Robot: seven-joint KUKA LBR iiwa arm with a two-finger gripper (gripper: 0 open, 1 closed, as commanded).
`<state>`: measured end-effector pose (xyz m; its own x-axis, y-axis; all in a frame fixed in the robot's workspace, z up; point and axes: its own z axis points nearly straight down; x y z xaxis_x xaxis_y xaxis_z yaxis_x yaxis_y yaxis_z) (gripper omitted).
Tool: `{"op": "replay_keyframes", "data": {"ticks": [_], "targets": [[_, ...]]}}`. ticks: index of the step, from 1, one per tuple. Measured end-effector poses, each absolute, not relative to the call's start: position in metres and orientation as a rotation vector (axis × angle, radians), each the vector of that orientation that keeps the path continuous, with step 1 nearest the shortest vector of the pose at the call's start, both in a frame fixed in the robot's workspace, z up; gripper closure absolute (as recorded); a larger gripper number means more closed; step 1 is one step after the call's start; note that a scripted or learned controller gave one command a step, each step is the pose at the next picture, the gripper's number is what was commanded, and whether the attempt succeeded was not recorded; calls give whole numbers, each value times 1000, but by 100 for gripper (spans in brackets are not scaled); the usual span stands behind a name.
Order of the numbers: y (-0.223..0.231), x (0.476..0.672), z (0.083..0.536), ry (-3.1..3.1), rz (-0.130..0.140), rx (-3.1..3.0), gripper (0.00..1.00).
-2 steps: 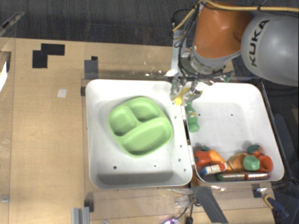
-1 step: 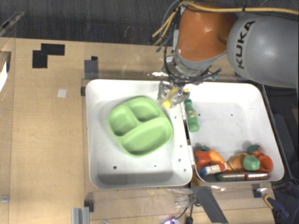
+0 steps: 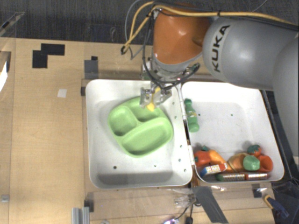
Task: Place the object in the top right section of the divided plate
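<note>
Over the left of two shallow white bins (image 3: 96,139) on the wooden worktop (image 3: 42,148), my pincer (image 3: 153,98) hangs at the end of my grey arm (image 3: 252,45), which reaches in from the right with its orange band (image 3: 177,36) just above the wrist and yellow and grey cables (image 3: 138,17) looping beside it. My pincer sits low above the upper right corner of a green divided plate (image 3: 140,129), which lies tilted in the left bin with its two smaller sections toward the top and its one large section toward the bottom right. A small yellow object (image 3: 151,107) shows right at the tips of my pincer, at the edge of the plate's top right section; it seems to be pinched between my fingers, which stand narrow, though the view is too small to be sure whether it already touches the plate. Just beside the plate, in the right bin (image 3: 233,111), a green bottle (image 3: 190,115) lies along the left wall. Along the bottom edge of that bin sits a huddle of small toys: an orange and red piece (image 3: 208,158), a green rounded piece (image 3: 251,163), an orange piece (image 3: 266,162) and a dark stick-like piece (image 3: 243,176), all touching or nearly so. Black square markers (image 3: 46,54) are fixed to the worktop at the far left.
</note>
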<state>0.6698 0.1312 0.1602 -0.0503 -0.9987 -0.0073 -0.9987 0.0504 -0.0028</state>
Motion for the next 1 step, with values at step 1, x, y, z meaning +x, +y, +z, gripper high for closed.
{"op": "replay_keyframes", "data": {"ticks": [1], "targets": [[119, 671, 106, 2345, 1, -2075, 100]]}}
